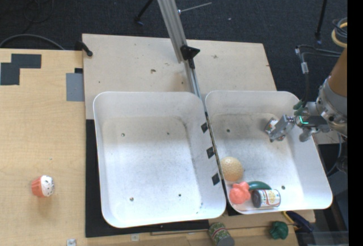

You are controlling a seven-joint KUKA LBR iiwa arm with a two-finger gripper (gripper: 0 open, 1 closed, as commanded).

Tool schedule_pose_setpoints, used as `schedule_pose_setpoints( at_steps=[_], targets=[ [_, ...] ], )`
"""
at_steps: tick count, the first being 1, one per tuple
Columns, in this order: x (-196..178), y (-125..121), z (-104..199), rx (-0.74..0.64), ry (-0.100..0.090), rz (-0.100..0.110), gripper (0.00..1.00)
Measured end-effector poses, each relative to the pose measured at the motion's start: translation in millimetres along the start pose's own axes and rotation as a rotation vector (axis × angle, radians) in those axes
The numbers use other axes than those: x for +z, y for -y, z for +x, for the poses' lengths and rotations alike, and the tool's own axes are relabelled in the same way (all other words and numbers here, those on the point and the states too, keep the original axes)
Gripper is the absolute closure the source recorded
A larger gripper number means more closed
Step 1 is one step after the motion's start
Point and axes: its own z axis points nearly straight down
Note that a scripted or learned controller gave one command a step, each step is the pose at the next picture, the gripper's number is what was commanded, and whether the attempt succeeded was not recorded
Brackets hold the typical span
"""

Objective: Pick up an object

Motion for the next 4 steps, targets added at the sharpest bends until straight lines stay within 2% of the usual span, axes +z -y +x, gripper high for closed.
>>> schedule_pose_setpoints(
  at_steps=[1,3,4],
  targets=[
    [-2,-1,-1,0.002,0.001,-0.005,0.0],
    [127,4,0,0.001,-0.001,0.002,0.0],
    [176,3,0,0.002,0.003,-0.007,0.0]
  ],
)
